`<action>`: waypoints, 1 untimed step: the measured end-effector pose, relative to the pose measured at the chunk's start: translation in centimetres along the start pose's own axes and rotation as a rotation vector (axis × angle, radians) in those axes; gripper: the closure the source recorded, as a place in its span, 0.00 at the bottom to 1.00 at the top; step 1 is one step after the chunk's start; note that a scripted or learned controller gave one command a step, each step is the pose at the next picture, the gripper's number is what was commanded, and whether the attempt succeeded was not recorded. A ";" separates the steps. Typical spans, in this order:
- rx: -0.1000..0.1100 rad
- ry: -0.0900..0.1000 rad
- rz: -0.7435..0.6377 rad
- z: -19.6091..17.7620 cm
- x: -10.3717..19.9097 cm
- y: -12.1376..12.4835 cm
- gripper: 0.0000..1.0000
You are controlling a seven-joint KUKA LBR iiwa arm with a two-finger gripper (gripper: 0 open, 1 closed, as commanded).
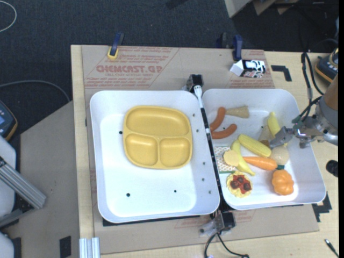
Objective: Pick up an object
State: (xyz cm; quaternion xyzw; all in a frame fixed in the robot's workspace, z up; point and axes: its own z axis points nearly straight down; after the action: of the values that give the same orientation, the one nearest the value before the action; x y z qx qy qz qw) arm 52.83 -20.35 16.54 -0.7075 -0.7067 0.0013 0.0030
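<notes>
The right bin (pixel 306 190) holds several toy foods. Two orange-red sausages (pixel 223 131) and a beige piece (pixel 237 112) lie at its back left. A corn cob (pixel 254 145), a carrot (pixel 260 163) and a banana (pixel 239 159) are bunched in the middle. A small pizza slice (pixel 239 183) and an orange pepper (pixel 282 181) sit near the front. A yellow piece (pixel 273 123) lies at the back right. My gripper (pixel 281 138) reaches in from the right, low over the bin, just right of the corn and above a pale beige lump (pixel 280 155). I see nothing held in it.
The left bin (pixel 107 198) carries a yellow divided plate (pixel 158 136). A black hinge strip (pixel 207 138) runs between the bins. Clamps (pixel 113 48) and a black-and-white tag (pixel 248 67) sit on the cardboard behind. Cables (pixel 309 85) hang at the right.
</notes>
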 end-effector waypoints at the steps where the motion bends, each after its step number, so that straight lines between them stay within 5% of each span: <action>1: 0.000 0.000 0.000 4.4 -0.4 -0.4 0.00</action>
State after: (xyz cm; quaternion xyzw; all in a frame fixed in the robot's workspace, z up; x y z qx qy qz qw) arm 52.44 -20.74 12.09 -0.7075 -0.7067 0.0012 0.0032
